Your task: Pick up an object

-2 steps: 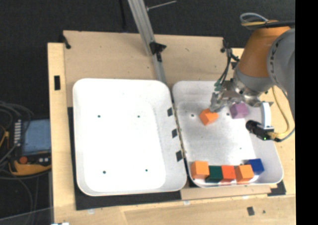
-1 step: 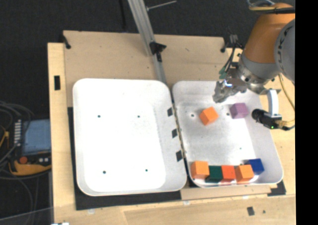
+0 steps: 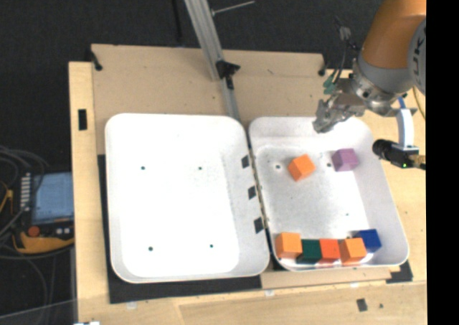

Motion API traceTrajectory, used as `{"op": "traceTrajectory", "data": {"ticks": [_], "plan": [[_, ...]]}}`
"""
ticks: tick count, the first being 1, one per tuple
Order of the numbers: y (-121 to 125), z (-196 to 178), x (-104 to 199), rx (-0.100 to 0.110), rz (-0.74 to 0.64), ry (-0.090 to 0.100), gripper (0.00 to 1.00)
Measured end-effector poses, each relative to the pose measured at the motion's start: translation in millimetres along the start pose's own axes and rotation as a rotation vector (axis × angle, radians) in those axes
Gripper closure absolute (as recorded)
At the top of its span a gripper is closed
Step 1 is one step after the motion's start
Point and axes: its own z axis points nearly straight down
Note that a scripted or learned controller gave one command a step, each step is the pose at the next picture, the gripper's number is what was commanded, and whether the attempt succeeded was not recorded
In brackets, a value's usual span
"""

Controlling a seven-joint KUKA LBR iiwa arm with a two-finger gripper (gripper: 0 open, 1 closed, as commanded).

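Note:
In the right bin (image 3: 380, 187), an orange block (image 3: 302, 166) and a purple block (image 3: 345, 159) lie toward the far side. Along the near wall sits a row of blocks: orange (image 3: 289, 244), dark green (image 3: 310, 250), orange-red (image 3: 329, 249), orange (image 3: 352, 249) and blue (image 3: 368, 239). My gripper (image 3: 325, 123) hangs above the bin's far edge, up and to the right of the lone orange block and left of the purple one. Nothing shows between its fingers.
The left bin (image 3: 179, 194) stands beside the right one. A slanted metal rail (image 3: 204, 22) runs from the top down to the gap between the bins. A blue device with cables (image 3: 50, 198) sits off the bench at the left.

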Motion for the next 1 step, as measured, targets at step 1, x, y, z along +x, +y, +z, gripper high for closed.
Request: {"op": "traceTrajectory", "data": {"ticks": [1], "plan": [[1.3,-36.0,-0.9,0.002,-0.001,0.0,1.0]]}}
